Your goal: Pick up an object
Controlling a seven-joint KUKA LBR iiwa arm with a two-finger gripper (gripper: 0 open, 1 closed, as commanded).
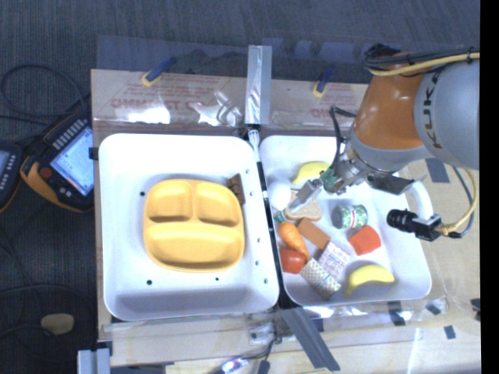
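You saw the gripper [306, 195] low in the right bin [405, 287], by the carrot [293, 237]; its opening I couldn't tell.

The grey arm [456, 111] entered from the upper right of the frame, its orange band [390, 115] angled down toward centre. Below the band, the end effector [306, 199] pointed lower left, just right of the frame's middle.
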